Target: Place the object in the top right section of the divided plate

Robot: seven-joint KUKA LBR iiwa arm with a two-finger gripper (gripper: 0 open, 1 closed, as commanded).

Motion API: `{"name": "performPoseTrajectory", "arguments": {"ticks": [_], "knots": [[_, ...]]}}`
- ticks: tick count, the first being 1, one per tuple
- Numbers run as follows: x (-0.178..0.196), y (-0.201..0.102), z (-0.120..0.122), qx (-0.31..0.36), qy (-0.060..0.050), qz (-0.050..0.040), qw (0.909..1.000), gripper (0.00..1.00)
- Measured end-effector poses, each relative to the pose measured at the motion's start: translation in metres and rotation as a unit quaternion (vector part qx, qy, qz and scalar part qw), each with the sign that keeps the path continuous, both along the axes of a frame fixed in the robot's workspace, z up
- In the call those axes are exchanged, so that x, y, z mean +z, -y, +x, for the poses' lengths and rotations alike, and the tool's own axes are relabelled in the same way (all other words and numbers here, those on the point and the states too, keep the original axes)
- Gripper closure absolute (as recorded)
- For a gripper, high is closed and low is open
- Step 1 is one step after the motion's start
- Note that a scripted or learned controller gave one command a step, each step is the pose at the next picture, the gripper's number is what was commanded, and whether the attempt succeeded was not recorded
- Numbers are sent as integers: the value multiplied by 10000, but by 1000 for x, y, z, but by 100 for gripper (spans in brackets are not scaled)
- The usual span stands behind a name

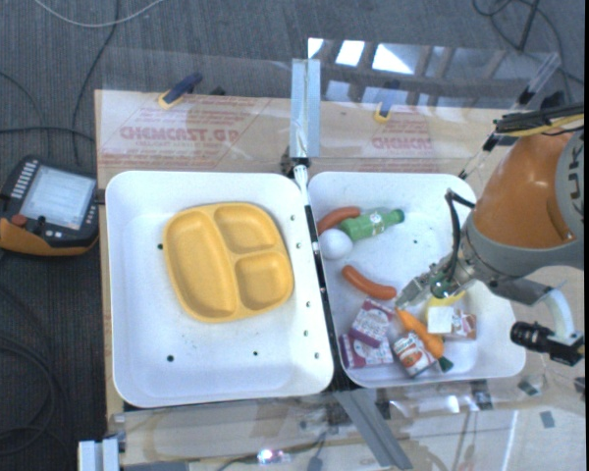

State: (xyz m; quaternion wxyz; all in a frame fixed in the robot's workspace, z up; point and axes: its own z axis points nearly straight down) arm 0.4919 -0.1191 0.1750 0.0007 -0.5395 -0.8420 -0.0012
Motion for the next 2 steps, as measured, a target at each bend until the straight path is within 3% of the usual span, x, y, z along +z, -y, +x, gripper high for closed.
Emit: {"name": "performPoseTrajectory", "arguments": {"ticks": [1,2], "knots": [[24,-47,-3,1765,6,-14,9843,100],[61,-76,-5,4382,22,-14,8989,100]]}}
